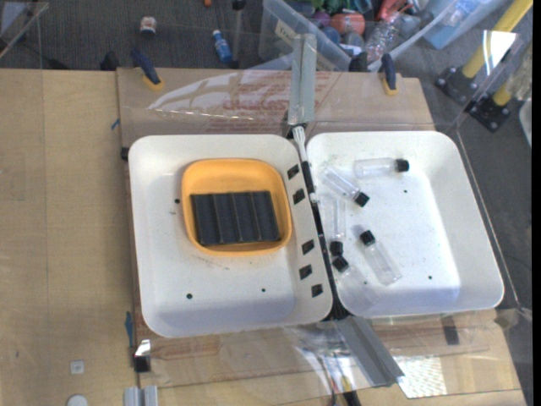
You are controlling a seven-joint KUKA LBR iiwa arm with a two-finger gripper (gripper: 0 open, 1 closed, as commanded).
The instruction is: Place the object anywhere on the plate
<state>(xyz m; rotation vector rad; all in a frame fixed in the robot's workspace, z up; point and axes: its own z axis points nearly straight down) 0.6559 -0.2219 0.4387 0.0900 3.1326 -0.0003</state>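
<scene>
Starting at the near edge of the bench (pixel 59 227): a metal bracket (pixel 365 352) sits at the joint between the two bins. The gripper's opening and load cannot be told from this view, so places are logged against the side the arm reaches in from. The right bin (pixel 473 227), on that reach-in side, holds several clear vials with black caps. The nearest vial (pixel 379 259) lies flat, about mid-bin. A second vial (pixel 336 227) lies against the divider (pixel 306 218). A third vial (pixel 343 183) lies tilted just beyond it, and the farthest vial (pixel 379 167) lies crosswise near the back rim. All rest on the bin floor, apart from one another. The left bin (pixel 161 294), beyond the divider on the far side of the arm's reach, holds the orange plate (pixel 193 183), and a dark ribbed slab (pixel 235 218) lies flat in its well. Beyond both bins stands a clear tub (pixel 439 15) of coloured items. Judgement: taking a vial as the object, the pick is not yet done and none is on the plate. The next move calls for a descent onto one vial; the nearest looks least crowded. Then close across its narrow axis, lift clear of the divider, carry across and release over the plate. Risk: round vials may roll.
</scene>
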